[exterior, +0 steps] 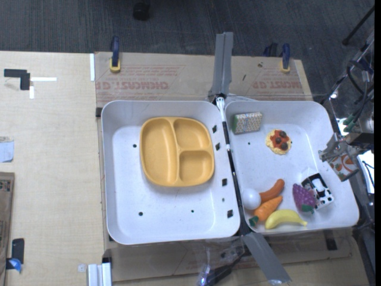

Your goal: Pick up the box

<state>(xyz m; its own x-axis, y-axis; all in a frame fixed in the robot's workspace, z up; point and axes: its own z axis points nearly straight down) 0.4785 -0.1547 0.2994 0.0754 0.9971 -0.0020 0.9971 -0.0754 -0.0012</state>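
A small grey-green speckled box (247,122) lies in the back left corner of the right bin (321,121), close to the divider. A smaller black-and-white carton (319,189) sits near the bin's right wall, beside purple grapes (303,196). What looks like my gripper (341,154) hangs at the right rim of the right bin, partly cut off and mixed with cables. It is well to the right of the speckled box and a little behind the black-and-white carton. Nothing shows in its grasp.
The right bin also holds a toy pizza (278,141), a white egg (250,196), a sausage (272,189), a carrot (266,207) and a banana (284,220). A yellow divided plate (177,151) lies in the left bin (119,177).
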